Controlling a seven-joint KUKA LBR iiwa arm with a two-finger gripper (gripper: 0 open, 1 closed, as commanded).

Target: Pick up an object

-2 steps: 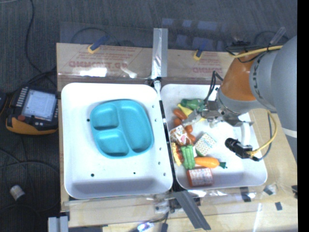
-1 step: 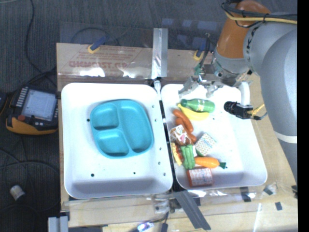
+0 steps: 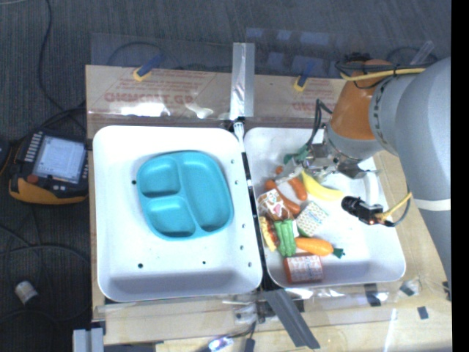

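Toys lie heaped in the right bin [image 3: 381, 259]: a banana [image 3: 320, 187] just below-left of the gripper [image 3: 327, 161], long axis slanting down-right, a carrot [image 3: 316, 246] further below. Claw state I cannot tell.

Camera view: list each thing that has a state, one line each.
blue tray: lies flat in the left bin, compartments bare.
banana: lies in the right bin, under the pincer.
carrot: lies flat.
red can: on its side.
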